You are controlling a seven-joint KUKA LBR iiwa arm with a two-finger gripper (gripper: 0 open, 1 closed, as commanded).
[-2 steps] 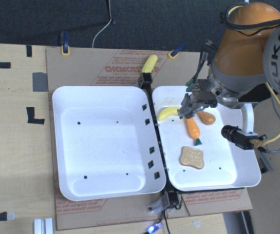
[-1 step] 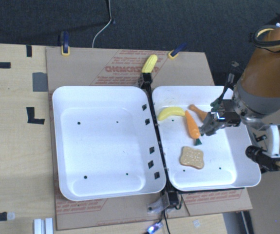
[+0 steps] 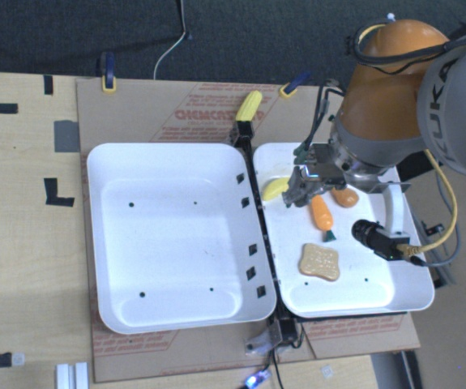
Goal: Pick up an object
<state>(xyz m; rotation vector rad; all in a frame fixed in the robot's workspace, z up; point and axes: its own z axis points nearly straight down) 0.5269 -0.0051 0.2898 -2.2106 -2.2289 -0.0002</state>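
Orange carrot [image 3: 322,212] lies in the right bin [image 3: 378,297], just below the gripper [image 3: 301,191], w/ a yellow piece [image 3: 275,189] at the bin's left wall, toast [image 3: 320,262] nearer the front & an orange lump [image 3: 346,198] beside the carrot. Gripper hangs low over the bin's back-left part; can't tell how its jaws stand or if they've got anything. Left bin [image 3: 103,168] sits alongside.

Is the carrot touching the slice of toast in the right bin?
Apart. The camera view shows bare white bin floor between the carrot and the toast.
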